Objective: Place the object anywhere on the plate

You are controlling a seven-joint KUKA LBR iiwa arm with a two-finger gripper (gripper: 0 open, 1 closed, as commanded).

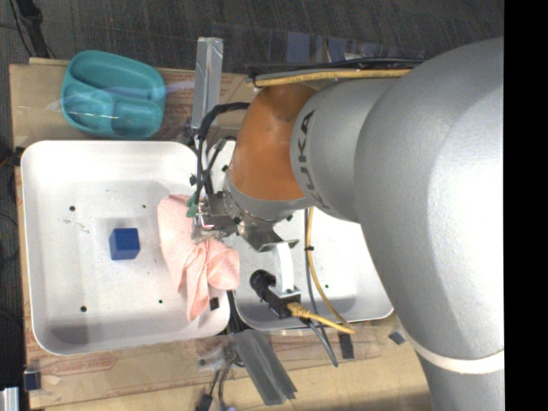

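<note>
While the grey arm (411, 178) reached in from the right and covered most of the right bin (364, 302), its orange band (265, 152) sat above the seam between the two bins. The tool (205, 217) hung at the right edge of the left bin (51, 229), directly over a pink cloth (199, 259). Whether the tool was open or closed could not be told, because the wrist and cables hid it from above; the cloth's top met the tool, but no grip on it was visible.

The cloth lay crumpled against the left bin's right wall, its lower end draped toward the bin's bottom right corner (it hung in loose folds). A blue cube (124, 243) rested on the floor of the left bin, well apart from the cloth and to its left. A teal plate (111, 92), divided into compartments, sat on the tabletop (21, 84) just beyond the left bin's top left corner, outside both bins. Neither the cloth nor the cube touched the plate. A yellow cable (321, 318) ran along the arm's underside over the right bin.
</note>
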